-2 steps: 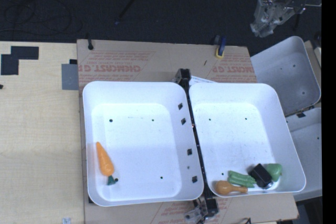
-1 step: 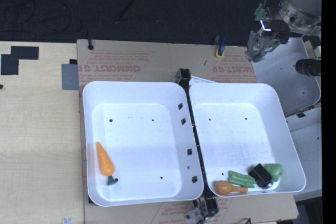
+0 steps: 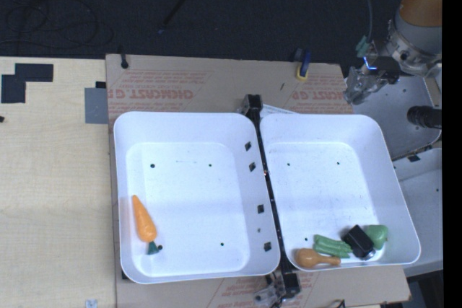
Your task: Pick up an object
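Hanging above the table's far right corner, the pincer (image 3: pixel 359 86) sits outside both bins, just beyond the back right rim of the right bin (image 3: pixel 386 148); whether it is spread or pressed together cannot be told from this slant, and nothing shows between its tips. The arm (image 3: pixel 422 3) rises behind it toward the upper right.

Two white bins lie side by side on a sheet of brown cardboard (image 3: pixel 216 86), touching along a dark centre divider (image 3: pixel 261 177). The left bin (image 3: pixel 119 155) carries an orange toy carrot (image 3: pixel 143 220) with a small green top, lying near the front left wall, lengthwise along it. The remaining floor of that bin is open right across to the divider.

In the right bin the objects crowd the front right corner: a tan pear-like piece (image 3: pixel 315 258) against the front rim, a green bean pod (image 3: pixel 332 247) just beside it, a black block (image 3: pixel 359 241) touching the pod, and a green rounded piece (image 3: pixel 376 233) partly behind the block, near the right wall. The back and left portions of this bin lie bare, leaving wide room above them.

A blue and yellow clip (image 3: pixel 303 63) stands at the cardboard's far edge.
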`<action>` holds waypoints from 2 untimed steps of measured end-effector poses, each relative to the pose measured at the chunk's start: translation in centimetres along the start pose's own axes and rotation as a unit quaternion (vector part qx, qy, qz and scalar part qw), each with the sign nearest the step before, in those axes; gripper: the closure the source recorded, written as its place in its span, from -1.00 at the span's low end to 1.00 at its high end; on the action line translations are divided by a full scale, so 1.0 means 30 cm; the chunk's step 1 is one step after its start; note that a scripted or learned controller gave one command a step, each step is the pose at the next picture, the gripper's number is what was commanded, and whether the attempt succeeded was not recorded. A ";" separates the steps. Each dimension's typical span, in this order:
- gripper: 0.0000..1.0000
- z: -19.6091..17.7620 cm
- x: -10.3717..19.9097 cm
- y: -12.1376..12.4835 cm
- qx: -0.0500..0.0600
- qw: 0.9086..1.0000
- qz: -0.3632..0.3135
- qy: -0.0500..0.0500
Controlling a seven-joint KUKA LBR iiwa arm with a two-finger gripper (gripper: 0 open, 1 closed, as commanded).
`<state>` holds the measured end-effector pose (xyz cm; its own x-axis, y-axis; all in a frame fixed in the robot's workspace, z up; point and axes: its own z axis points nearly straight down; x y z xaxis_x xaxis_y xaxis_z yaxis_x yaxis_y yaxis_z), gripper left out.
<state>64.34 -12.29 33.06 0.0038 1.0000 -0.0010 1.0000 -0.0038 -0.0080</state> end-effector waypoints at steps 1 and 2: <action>1.00 -0.133 0.128 0.002 -0.005 1.000 -0.003 0.000; 1.00 -0.267 0.309 0.000 -0.005 1.000 -0.004 0.000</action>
<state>64.43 -3.00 41.07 -0.0048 1.0000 0.0000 1.0000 0.0048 0.0021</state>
